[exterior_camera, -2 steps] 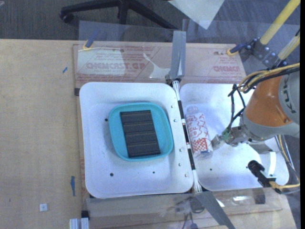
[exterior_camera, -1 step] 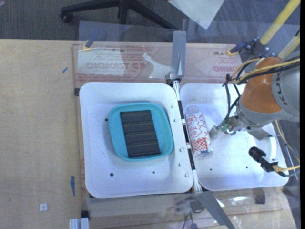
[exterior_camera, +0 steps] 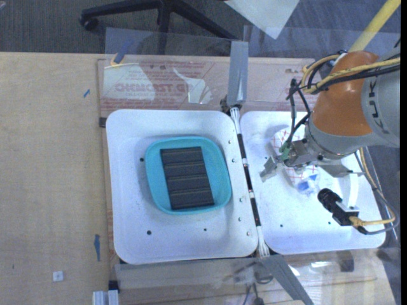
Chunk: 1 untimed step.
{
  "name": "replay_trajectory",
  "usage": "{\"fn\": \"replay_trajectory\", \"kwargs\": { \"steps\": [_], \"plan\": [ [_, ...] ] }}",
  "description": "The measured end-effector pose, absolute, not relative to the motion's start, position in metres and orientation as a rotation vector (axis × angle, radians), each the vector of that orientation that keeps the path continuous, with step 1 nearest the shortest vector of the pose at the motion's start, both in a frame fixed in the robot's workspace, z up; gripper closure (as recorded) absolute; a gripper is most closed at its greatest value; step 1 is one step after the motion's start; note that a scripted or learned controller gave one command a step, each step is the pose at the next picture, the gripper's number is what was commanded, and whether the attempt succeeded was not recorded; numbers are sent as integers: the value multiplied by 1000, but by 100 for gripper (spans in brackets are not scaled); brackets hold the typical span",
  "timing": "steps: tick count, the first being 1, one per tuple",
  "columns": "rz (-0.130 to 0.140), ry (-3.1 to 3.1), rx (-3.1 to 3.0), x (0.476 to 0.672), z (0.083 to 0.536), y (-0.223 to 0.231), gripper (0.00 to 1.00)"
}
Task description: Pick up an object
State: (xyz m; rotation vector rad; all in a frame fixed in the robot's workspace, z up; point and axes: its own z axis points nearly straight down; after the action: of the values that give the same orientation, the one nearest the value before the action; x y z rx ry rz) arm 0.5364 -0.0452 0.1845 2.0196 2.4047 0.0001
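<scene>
The crumpled white object [exterior_camera: 304,178] is seen in the right bin [exterior_camera: 286,227], on the far side of the divider [exterior_camera: 247,170] from the teal tray [exterior_camera: 219,170]. The hand [exterior_camera: 280,161] is held just over it, slightly nearer the divider. Whether anything is held cannot be told.

The arm [exterior_camera: 381,107] is grey, with dark lettering partly visible on its casing. Above the wrist sits a broad, rounded orange band [exterior_camera: 340,103], glossy, with a light reflection. Yellow and black cables [exterior_camera: 324,65] loop over the top of the band and run down its side. Below the band the wrist narrows to a grey metal housing, with a small green part [exterior_camera: 287,150] beside it. The gripper [exterior_camera: 270,168] is pale grey metal; the fingers are too small to make out.
</scene>
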Motion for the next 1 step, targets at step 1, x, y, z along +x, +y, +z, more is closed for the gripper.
{"fn": "replay_trajectory", "kwargs": {
  "steps": [1],
  "plan": [
    [1, 2481, 1924, 552, 205, 17, 0]
  ]
}}
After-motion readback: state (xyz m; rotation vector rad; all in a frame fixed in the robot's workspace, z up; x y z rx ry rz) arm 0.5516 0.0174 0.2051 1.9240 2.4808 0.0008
